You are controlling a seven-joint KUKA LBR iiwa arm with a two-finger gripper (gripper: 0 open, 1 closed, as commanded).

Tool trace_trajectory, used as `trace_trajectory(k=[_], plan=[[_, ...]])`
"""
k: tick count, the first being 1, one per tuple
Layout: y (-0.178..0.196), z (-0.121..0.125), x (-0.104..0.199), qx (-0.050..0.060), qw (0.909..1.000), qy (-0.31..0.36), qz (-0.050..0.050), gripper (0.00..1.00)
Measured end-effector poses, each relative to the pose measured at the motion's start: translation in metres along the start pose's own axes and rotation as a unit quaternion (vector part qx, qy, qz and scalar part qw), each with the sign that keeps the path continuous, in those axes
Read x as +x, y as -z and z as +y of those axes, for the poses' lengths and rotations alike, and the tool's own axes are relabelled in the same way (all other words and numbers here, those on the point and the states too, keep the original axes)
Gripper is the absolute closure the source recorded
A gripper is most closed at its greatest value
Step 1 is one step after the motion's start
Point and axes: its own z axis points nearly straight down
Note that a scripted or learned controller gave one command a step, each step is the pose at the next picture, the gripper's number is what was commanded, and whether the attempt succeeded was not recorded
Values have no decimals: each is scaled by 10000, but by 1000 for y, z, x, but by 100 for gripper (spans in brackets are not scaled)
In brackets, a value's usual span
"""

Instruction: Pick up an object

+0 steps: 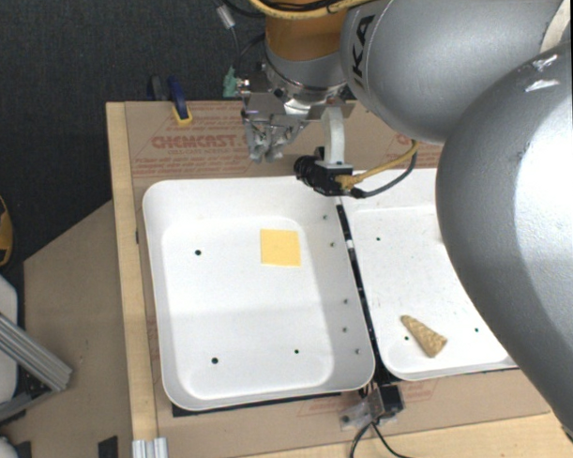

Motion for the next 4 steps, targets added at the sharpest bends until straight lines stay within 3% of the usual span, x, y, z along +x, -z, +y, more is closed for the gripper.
trace_trajectory(k=[1,2,3,4], plan=[[154,-1,42,-141,9999,-1,32,100],[11,0,55,27,10000,-28,-19,100],[215,0,55,-145,9999,-21,27,100],[92,0,55,19,10000,-40,-21,100]])
